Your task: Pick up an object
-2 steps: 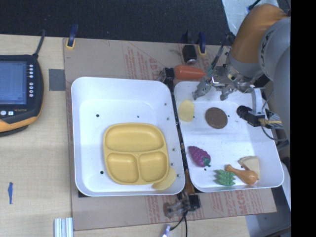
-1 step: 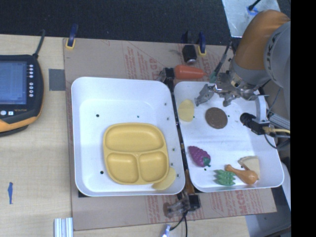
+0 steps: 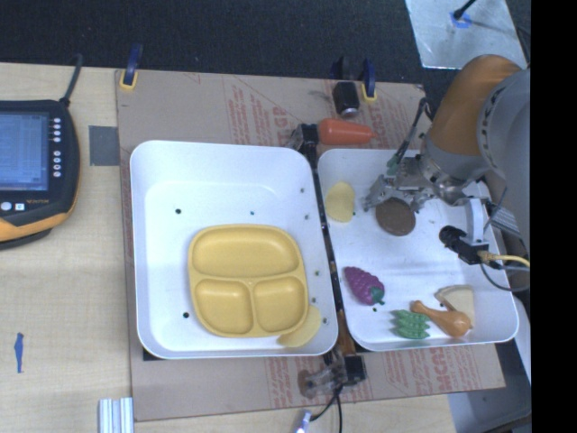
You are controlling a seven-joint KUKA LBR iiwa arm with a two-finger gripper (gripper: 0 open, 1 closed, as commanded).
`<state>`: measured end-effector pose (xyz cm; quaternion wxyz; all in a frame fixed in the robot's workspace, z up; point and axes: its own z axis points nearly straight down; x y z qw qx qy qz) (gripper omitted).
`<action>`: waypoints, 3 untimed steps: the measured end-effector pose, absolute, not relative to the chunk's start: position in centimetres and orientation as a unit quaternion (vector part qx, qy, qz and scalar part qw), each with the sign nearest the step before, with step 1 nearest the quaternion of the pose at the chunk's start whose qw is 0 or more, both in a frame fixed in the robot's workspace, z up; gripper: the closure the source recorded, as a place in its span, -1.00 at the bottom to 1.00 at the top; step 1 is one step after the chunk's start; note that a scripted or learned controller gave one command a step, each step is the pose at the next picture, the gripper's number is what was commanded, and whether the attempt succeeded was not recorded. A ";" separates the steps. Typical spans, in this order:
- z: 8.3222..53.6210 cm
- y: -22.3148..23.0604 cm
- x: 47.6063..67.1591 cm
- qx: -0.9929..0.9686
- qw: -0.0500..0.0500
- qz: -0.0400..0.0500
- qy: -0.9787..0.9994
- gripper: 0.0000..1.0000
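The hand [image 3: 403, 194] is being held low in the right-hand white shallow plastic bin [image 3: 424, 332], directly at the upper edge of a round brown disc-shaped toy [image 3: 395, 217], which is lying in the upper middle of that bin. Whether the hand is released or clenched cannot be told, since the metal linkage is being seen from above and is blurring into the brown disc. The disc is being judged as the likeliest target: it is looking light, stiff and smooth, probably hollow moulded plastic, so little force is being called for, yet a slip is being risked on its curved rim. A hold across its narrowest width, with the pads set on opposite edges, is being suggested. Left of the brown disc, close to the bin's left wall, a pale yellow rounded plastic piece [image 3: 340, 202] is resting. Below the disc, a purple bunch of toy grapes [image 3: 364, 284] is lying, and further below and to the right a green toy pod [image 3: 410, 325] and an orange-brown toy drumstick [image 3: 443, 317] are touching each other. Well to the left of the disc, in the other white bin [image 3: 162, 174], a yellow divided plastic tray [image 3: 247, 279] is sitting.
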<state>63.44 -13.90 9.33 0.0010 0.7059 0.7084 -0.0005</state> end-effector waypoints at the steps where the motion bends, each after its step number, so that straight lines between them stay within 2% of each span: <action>1: 19.3 -6.3 65.7 0.705 0.000 0.001 0.709 -1.00; 2: 20.5 -8.7 64.7 0.706 -0.001 -0.001 0.708 -1.00; 3: 9.0 -15.3 65.5 0.706 -0.002 -0.002 0.708 -1.00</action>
